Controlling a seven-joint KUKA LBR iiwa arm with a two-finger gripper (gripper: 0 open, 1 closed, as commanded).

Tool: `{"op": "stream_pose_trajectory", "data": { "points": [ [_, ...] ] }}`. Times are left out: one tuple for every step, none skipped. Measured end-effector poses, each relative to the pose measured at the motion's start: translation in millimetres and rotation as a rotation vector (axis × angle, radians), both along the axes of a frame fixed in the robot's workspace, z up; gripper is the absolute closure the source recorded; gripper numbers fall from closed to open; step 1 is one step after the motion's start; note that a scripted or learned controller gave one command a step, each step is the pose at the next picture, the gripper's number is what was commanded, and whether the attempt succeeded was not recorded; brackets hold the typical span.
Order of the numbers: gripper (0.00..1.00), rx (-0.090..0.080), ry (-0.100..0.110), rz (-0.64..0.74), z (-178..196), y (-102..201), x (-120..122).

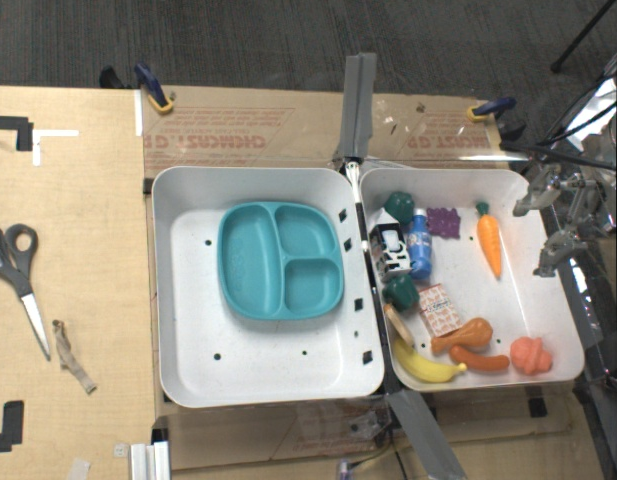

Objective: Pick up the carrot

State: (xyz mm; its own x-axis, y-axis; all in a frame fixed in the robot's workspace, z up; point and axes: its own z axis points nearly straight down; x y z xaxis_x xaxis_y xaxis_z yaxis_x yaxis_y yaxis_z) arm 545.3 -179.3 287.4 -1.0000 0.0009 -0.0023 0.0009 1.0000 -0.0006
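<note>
the carrot (490, 244) is spotted in the right bin (548, 298), lying lengthwise near its far right corner, green top pointed to the far wall, with bare white floor all round it. the purple piece (445, 222) and the blue bottle (419, 245) are seen off to its left, apart from it. the claw (558, 230) is made out at the bin's right edge, above the rim, beside the carrot and not touching it; nothing is seen held, and how far it is spread cannot be told, metalwork and cables being tangled together there. the approach step is judged to be in hand, the pick not yet made. a short move inward over the carrot's middle is called for next, then a drop with the grip set across its narrow width.
</note>
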Motion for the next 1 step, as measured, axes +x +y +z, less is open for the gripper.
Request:
{"op": "stream_pose_trajectory", "data": {
  "points": [
    [0.00,0.000,-0.001,0.035,-125.5,-42.0,64.4]
  ]
}}
